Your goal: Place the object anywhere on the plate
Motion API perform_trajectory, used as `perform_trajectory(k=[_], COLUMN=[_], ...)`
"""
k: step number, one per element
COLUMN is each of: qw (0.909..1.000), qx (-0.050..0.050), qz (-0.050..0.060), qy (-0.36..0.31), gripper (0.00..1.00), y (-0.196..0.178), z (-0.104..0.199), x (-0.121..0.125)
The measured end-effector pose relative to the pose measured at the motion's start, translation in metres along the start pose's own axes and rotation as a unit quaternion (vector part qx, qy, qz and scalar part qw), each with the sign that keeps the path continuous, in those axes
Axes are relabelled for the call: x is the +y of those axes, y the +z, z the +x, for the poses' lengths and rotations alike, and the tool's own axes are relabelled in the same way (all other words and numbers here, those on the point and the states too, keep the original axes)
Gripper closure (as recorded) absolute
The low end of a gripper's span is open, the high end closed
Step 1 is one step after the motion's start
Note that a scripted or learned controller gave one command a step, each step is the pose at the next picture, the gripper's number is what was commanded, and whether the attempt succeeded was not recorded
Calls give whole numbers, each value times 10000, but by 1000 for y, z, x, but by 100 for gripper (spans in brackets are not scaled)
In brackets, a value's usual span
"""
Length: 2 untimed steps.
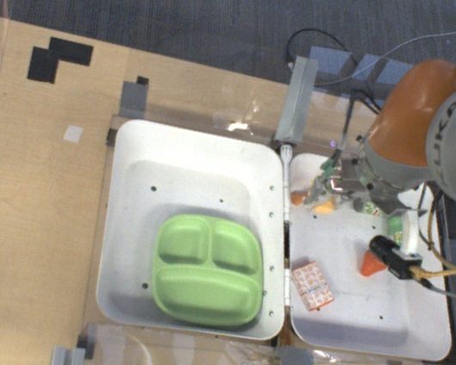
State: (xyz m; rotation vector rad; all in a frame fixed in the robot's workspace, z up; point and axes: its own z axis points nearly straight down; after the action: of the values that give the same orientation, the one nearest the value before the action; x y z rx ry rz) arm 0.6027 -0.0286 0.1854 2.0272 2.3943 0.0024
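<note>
Over the right bin [423,338], the gripper [342,187] hovers, its grip too hidden to tell, near a small orange toy [322,207] that looks light and easy to pinch by its sides.

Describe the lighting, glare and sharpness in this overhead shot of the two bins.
Camera view: even, soft light; the green plate casts a faint shadow on the left bin. A bright glare spot sits by the divider above the bins. The arm looms large and slightly soft at the right, and the small items beneath it are too blurred to identify; the patterned packet is sharper.
</note>
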Motion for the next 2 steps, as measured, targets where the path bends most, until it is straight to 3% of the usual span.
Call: perform_trajectory(k=[1, 2], qw=[9995, 9945], qx=[15, 19], qz=[6, 4], qy=[309, -1047], gripper=[100, 100], y=[1, 1], z=[65, 139], x=[-39, -79])
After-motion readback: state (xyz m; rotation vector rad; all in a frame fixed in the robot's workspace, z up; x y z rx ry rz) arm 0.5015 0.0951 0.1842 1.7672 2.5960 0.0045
